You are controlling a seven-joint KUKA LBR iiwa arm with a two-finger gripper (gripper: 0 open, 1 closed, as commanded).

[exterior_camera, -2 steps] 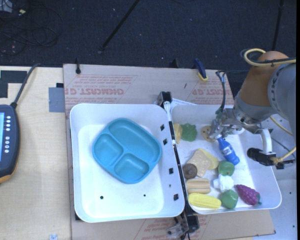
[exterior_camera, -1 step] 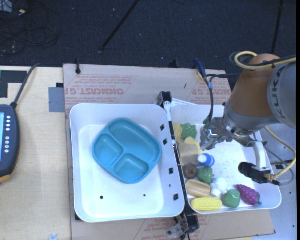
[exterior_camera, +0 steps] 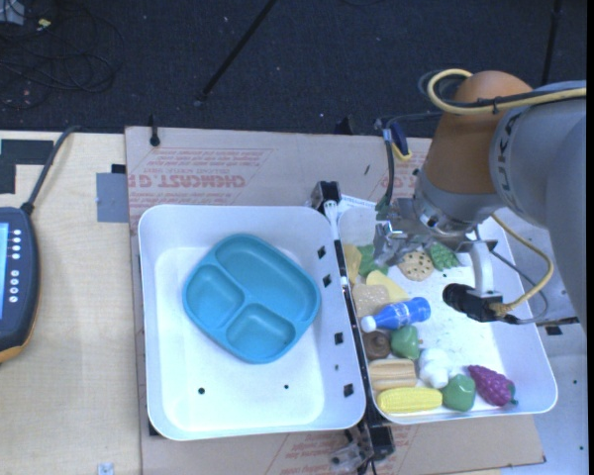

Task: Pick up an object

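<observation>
**Inspector A:** White plastic, two shallow bins side by side. The left bin (exterior_camera: 168, 384) fills the centre-left of the frame and bears a blue divided plate (exterior_camera: 250, 296). The right bin (exterior_camera: 535, 379), lower right, carries the clutter of toy food. The arm (exterior_camera: 505, 156) enters from the upper right, its orange band (exterior_camera: 465, 142) above the wrist.

**Inspector B:** And the tool?

**Inspector A:** The gripper (exterior_camera: 396, 240) sits low over the upper left corner of the right bin. Whether it is released or clenched cannot be told; the wrist and the clutter mask it. Nothing is seen held.

**Inspector B:** Which item does the move turn on?

**Inspector A:** Judged nearest: the cookie (exterior_camera: 413, 262), just below and slightly right of the gripper in the frame, with a green piece (exterior_camera: 445, 256) beside it to the right. The blue bottle (exterior_camera: 398, 315) lies further down-frame, long axis running left to right, cap end left, tilted a little upward to the right.

**Inspector B:** The remainder?

**Inspector A:** Well apart from the tool, along the bin's lower edge: a bread roll (exterior_camera: 392, 372), the corn cob (exterior_camera: 409, 399) below it, a green pepper (exterior_camera: 458, 392), and purple grapes (exterior_camera: 492, 384) at the far right.

**Inspector B:** Assessment?

**Inspector A:** A short descent toward lower frame would reach the cookie; the crowding may cause a miss.
</observation>
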